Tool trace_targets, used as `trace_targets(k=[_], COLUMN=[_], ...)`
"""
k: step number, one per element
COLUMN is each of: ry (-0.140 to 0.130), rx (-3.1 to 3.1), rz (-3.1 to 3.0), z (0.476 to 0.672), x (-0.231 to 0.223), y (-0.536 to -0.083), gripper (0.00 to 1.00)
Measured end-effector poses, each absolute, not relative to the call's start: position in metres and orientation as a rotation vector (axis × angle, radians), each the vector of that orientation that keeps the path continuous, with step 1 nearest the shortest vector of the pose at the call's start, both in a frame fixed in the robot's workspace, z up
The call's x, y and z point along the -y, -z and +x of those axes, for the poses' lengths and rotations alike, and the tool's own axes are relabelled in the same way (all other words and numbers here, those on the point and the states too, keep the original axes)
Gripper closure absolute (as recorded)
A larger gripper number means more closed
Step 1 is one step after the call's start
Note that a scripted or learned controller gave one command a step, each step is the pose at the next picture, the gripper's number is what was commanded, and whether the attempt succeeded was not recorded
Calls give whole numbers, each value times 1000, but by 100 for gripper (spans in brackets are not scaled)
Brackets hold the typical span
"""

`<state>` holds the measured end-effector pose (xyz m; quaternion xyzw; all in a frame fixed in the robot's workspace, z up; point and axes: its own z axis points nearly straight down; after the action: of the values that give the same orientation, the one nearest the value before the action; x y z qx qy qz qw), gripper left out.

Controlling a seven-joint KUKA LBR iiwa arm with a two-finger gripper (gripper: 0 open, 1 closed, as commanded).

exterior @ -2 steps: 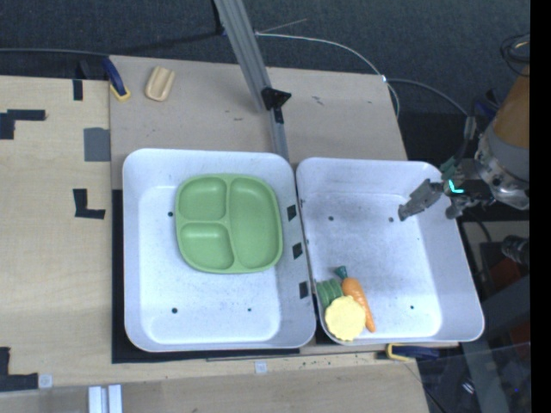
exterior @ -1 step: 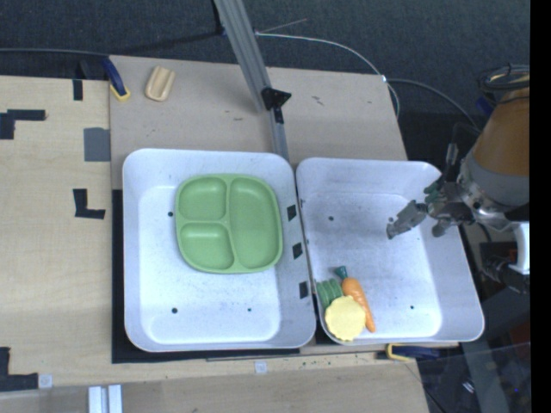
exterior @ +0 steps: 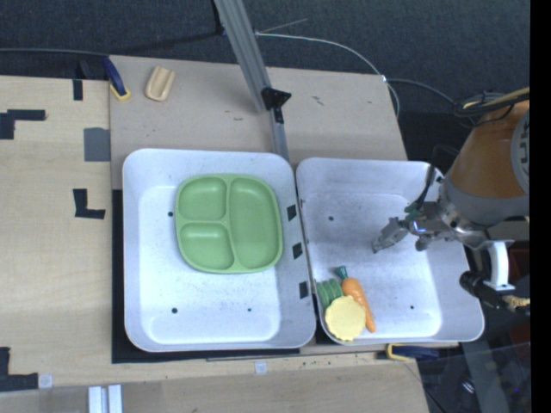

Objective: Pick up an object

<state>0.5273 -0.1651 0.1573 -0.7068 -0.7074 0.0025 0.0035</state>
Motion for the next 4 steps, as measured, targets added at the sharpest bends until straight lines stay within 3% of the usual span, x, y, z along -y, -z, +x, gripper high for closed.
trace_targets(k=[1,2,4], ry=[-7,-3,2], rx=[2219,2221,2225], rz=[-2216,-2216,-2222], z=[530,531,533], x=[155,155,159], y=[-100,-113,-213], gripper=[0,100,100])
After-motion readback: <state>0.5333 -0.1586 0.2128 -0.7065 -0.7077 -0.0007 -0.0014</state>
